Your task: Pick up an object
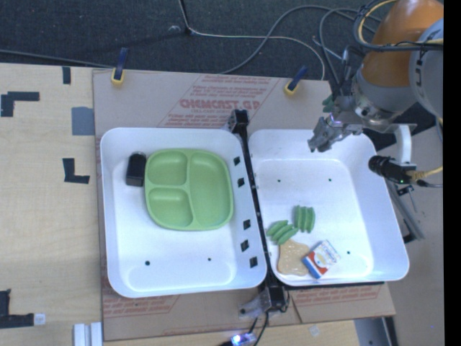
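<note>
Hovering over right bin's [360, 193] far edge, gripper [322, 139] seen, finger state impossible to tell. Green pods [294, 224], cookie [291, 258], packet [320, 257] clustered at near side. Packet judged light, crinkly, slippery; best pinched across narrow sides.

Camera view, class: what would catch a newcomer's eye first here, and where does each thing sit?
The green divided plate fills much of the left bin, a small black object touching its left edge. In the right bin, green bean-like pieces, a tan piece and a small packet cluster near the front. The gripper hangs over that bin's back edge.
</note>
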